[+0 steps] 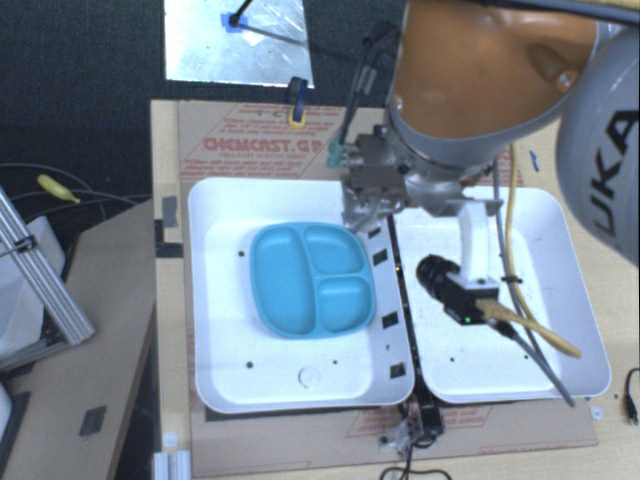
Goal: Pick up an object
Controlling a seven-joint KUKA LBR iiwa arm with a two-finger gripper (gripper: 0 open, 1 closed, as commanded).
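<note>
Blue divided plate [310,278] flat in left bin [225,368]. Claw [362,213] low above plate's far right rim; finger spread cannot be told. Best grip: pinch raised rim, lift straight, avoid centre divider [398,298].

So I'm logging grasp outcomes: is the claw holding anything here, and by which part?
Cannot be told: the claw sits over the blue plate's upper right rim.

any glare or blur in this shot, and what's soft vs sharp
In the camera view, the arm sits close to the lens and looks soft, its orange band smeared; the blue divided plate and the left bin are sharp; the foil sheet at the top throws bright glare; bin shadows stay faint.
</note>
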